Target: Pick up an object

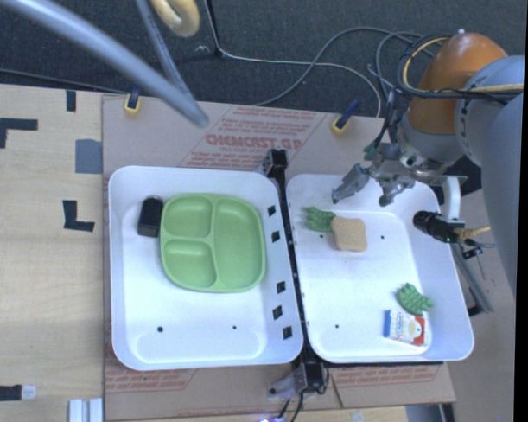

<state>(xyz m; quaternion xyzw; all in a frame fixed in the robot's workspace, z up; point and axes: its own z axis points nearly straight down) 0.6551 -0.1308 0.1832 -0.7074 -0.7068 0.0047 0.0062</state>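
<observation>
My gripper (367,192) hangs over the far edge of the right bin (363,335), fingers spread open with nothing between them. Just below it lie a tan slice of bread (350,235) and a green leafy piece (319,219), side by side near the bin's far left. A second green leafy piece (414,298) and a small white carton with red and blue print (407,328) sit in the near right corner.
The left bin (190,342) holds a green divided plate (214,243) with a black block (150,216) at its left side. A black divider strip (284,250) runs between the two bins. Cables trail across the floor behind the bench.
</observation>
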